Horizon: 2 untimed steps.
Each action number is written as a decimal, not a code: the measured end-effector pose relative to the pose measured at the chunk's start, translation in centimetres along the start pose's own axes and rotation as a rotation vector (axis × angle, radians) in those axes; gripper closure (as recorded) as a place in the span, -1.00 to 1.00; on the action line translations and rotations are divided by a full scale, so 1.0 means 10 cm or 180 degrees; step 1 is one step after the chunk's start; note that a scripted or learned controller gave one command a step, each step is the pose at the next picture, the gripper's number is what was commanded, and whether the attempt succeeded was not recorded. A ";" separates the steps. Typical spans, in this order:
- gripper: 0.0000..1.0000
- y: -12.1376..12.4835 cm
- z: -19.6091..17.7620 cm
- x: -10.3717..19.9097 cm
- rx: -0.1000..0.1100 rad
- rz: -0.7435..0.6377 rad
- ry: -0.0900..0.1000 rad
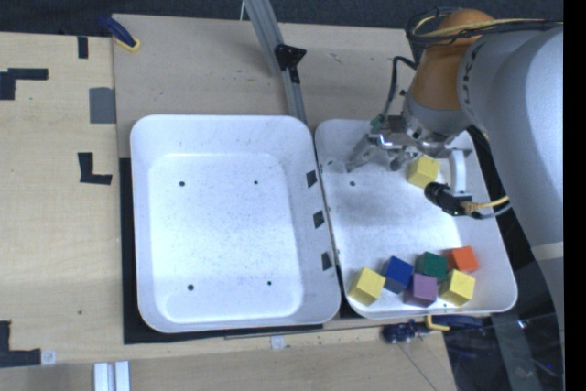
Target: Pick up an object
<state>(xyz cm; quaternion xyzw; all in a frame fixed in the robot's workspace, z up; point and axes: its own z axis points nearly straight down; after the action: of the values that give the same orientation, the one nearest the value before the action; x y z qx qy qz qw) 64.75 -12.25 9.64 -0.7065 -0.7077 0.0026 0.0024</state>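
Two shallow white plastic bins [137,151] sit side by side on a wooden bench. Over the right bin's far end, the grey two-finger gripper [380,151] hangs with jaws spread and vacant. A small yellow cube [422,171] lies just beside them; five more coloured cubes [417,277] cluster well apart, nearer the camera.

Loads of open floor in the left bin [224,224] and the middle of the right bin [394,215]. The cluster of blocks [417,277] crowds its near edge, one yellow block [423,171] sits up top, and the slanted metal pole [265,18] crosses behind.
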 end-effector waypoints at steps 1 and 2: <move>1.00 0.02 -0.14 0.01 -0.0016 -0.0005 0.0000; 1.00 0.05 -0.71 -0.08 -0.0035 0.0001 -0.0002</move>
<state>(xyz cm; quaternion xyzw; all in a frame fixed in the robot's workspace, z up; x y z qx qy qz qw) 65.26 -13.06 16.69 -0.7067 -0.7075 -0.0010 -0.0018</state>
